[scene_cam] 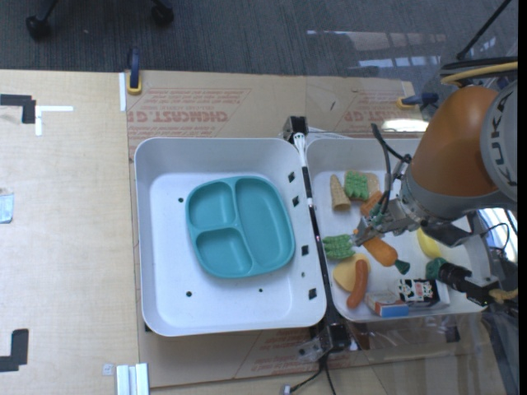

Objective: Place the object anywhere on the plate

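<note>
My gripper (368, 230) hangs low over the right bin (325, 151), near its left wall, and from this height I cannot tell how it is set or whether anything sits in it. Just below and right of it lies the toy carrot (380, 252), orange, its long axis slanting from upper left to lower right, the green-tipped end pointing toward the lower right. Whether I touch the carrot I cannot tell. To the left of my gripper rests a green leafy vegetable (338, 246); below it a yellow wedge (345, 276) and a reddish sausage (357, 284) lying nearly upright in the view. Farther up the bin sit a tan cone (339, 192) and a green bumpy piece (357, 185). Toward the lower right are a yellow fruit (431, 243), a small black-and-white carton (417, 290) and a red-and-blue box (390, 307).

The left bin (156, 245) holds the teal plate (240, 226), three compartments, well apart from the carrot. Both bins stand on brown cardboard (189, 105) over a pale wooden bench (62, 237). Beyond the bench runs dark grey carpet (247, 23), with the legs of a chair base (99, 2) at top left
</note>
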Available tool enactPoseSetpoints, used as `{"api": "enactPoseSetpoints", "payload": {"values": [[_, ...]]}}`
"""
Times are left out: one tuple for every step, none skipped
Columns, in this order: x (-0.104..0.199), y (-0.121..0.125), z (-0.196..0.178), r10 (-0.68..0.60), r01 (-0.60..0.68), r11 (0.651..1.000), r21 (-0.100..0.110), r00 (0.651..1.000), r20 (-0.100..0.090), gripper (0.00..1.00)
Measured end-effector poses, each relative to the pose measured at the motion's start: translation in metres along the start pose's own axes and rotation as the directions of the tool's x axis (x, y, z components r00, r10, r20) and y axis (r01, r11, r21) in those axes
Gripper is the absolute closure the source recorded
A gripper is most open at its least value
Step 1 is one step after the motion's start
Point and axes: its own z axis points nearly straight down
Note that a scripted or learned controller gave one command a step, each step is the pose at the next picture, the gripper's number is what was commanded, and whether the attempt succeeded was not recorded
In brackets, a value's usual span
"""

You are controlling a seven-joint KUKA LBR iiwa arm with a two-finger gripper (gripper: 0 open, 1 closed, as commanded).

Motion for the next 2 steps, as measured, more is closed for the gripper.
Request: {"api": "enactPoseSetpoints", "payload": {"values": [[0.0812, 0.0387, -0.0681, 0.043, -0.043, 0.999, 0.002, 0.999, 0.0, 1.0], [0.0807, 0.0385, -0.068, 0.041, -0.041, 0.999, 0.002, 0.999, 0.002, 0.0]]}}
